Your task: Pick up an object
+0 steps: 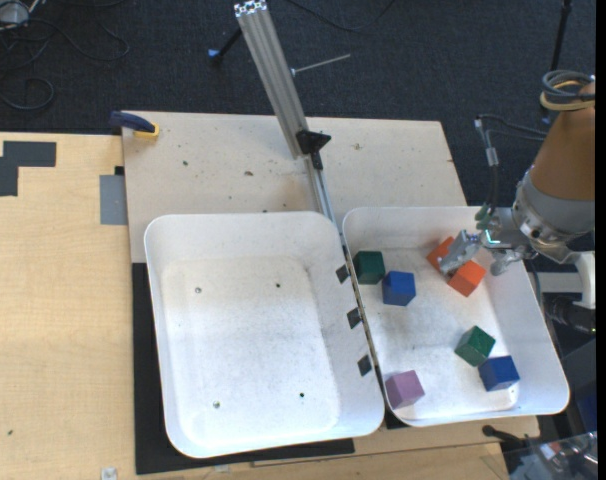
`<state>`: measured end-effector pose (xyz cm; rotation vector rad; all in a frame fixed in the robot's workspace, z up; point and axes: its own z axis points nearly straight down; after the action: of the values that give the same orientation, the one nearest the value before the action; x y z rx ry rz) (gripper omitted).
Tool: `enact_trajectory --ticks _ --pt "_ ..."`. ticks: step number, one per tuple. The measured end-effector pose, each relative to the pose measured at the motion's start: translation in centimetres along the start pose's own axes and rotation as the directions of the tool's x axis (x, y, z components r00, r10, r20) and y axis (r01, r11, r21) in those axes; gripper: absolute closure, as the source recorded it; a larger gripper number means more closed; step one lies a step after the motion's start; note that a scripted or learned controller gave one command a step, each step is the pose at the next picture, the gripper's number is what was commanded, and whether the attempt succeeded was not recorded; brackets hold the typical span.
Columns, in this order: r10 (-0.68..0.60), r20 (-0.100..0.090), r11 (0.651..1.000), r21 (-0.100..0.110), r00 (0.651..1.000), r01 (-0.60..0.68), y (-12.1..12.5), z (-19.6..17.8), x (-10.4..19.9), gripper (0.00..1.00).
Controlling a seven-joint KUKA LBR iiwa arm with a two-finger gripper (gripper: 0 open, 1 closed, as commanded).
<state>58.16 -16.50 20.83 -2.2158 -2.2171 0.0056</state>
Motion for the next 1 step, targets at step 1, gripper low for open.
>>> enact_trajectory --ticks 1 --pt "0.001 0.001 1.000 -0.004 1.000 -0.001 0.09 -0.22 -0.04 0.00"
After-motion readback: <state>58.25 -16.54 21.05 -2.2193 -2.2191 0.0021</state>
